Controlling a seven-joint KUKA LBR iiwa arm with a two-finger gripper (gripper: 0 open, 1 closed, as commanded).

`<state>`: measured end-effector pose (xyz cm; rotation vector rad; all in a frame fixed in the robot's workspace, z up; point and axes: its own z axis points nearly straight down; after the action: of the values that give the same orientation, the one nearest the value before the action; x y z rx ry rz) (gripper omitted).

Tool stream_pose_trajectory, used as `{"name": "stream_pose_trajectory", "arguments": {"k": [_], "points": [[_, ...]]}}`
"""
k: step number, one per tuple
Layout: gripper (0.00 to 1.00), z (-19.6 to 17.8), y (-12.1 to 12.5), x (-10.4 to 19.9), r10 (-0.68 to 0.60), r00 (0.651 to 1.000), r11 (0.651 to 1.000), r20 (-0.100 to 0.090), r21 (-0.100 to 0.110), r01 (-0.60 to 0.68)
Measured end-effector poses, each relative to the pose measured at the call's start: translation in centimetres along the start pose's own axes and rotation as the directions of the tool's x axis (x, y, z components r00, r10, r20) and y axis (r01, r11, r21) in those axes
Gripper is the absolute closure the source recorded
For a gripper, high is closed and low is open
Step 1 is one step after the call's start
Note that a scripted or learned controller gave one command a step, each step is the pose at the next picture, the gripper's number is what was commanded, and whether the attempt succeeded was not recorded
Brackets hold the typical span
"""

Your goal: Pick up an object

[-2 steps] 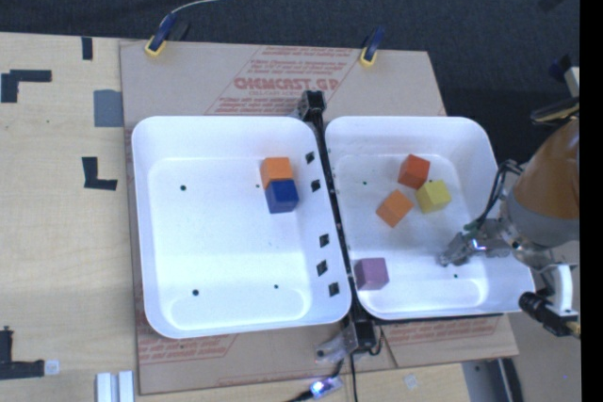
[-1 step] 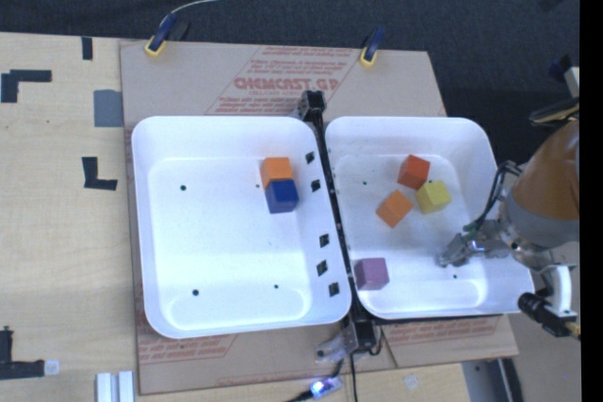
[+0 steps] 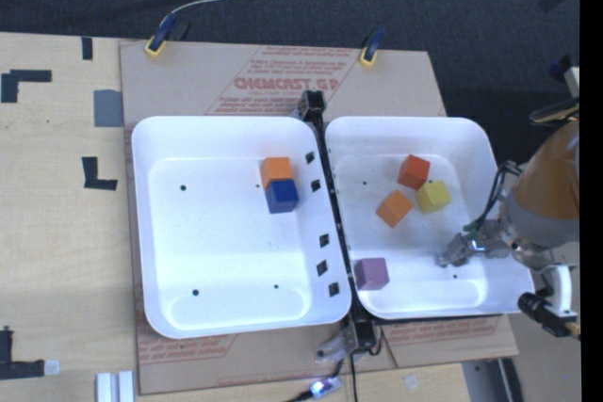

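Gripper [image 3: 456, 251] low in the right bin [image 3: 476, 138], can't tell if it's open.
Nothing held; yellow cube [image 3: 433, 196] sits at its 11 o'clock, likely target.

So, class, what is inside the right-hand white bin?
The right bin holds a red block, a yellow block, an orange block and a purple block. The gripper covers part of its floor.

Right bin [image 3: 471, 141] holds red [image 3: 414, 171], orange [image 3: 395, 207], yellow [image 3: 433, 196] and purple [image 3: 371, 273] blocks, all loose.
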<state>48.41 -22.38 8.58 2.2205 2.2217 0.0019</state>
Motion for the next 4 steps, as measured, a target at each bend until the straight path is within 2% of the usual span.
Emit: {"name": "stream_pose_trajectory", "arguments": {"k": [4], "points": [[1.0, 0.0, 0.0, 0.0, 0.0, 1.0, 1.0, 0.0, 0.0, 0.0]]}}
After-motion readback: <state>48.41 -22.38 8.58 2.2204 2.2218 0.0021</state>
